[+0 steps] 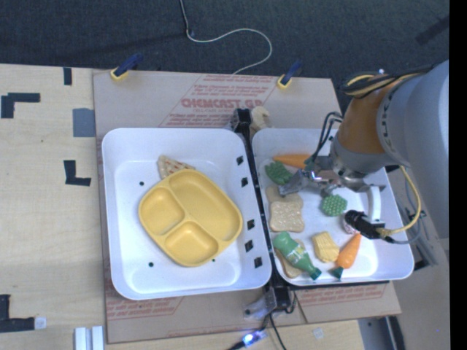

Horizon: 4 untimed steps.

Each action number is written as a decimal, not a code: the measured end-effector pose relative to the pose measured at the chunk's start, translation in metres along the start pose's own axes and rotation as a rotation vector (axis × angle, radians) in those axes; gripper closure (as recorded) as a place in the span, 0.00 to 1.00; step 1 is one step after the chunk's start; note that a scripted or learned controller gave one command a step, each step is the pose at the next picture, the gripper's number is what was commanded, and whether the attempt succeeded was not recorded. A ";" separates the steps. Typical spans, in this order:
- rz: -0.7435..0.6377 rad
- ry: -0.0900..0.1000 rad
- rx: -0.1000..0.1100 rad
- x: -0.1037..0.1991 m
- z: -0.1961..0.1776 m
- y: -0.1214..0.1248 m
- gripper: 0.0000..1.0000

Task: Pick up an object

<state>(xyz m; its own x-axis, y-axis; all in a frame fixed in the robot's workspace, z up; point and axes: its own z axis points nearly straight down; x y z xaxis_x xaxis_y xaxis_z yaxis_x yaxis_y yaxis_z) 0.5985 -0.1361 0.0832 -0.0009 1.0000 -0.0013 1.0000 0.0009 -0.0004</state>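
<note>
A robotics lab: the pale wooden surface (44, 217) at left carries black tape markers (73, 172), a cardboard sheet (219, 100) is held by blue-and-yellow clamps (125, 65), and a loose white cable (219, 35) trails over dark carpet (87, 13) along the top.

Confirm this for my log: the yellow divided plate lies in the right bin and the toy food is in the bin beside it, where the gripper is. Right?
Not quite. The camera view shows the yellow divided plate in the left bin, not the right one. The rest stands: the toy food, such as the carrot and the green bottle, is in the right bin, where the gripper is.
</note>
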 end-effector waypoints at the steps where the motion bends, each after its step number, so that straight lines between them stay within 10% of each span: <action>1: -0.001 0.003 -0.004 0.001 -0.014 0.002 1.00; 3: 0.000 0.000 -0.005 0.000 -0.139 0.007 1.00; 4: 0.000 0.002 0.000 0.000 -0.141 0.007 1.00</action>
<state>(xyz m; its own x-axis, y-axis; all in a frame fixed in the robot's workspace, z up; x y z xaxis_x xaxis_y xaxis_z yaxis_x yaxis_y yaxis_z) 0.6059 -0.1356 0.2243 -0.0009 1.0000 0.0003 1.0000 0.0009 -0.0008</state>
